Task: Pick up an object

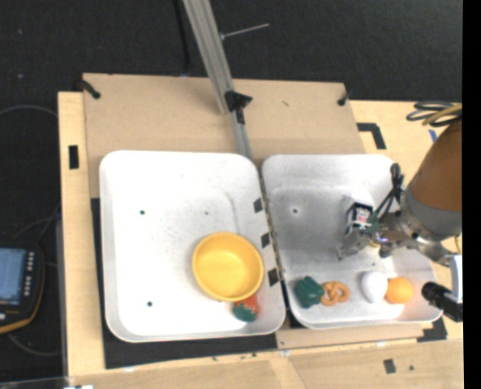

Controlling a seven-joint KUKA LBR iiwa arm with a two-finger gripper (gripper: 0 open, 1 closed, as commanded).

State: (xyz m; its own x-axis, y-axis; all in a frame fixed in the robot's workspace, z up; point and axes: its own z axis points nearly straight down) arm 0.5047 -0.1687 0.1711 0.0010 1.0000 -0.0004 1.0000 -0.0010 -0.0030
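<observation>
My gripper [352, 245] hangs over the middle of the right bin [305, 185], above bare bin floor. Along that bin's front edge lie a dark green toy [307, 291], a pretzel-shaped piece [334, 292], a white egg-like object [373, 286] and an orange ball [399, 290]. These sit in front of the gripper, apart from it. In the left bin [159, 193] a yellow bowl [227, 265] stands near the front right, with a small red and green object [246, 308] just in front of it.
A grey pole [212, 51] slants in from the top to the seam between the bins. The arm's orange band [439, 168] and grey wrist lie over the right bin's right side. A handheld pendant [9, 286] lies off the bench at left.
</observation>
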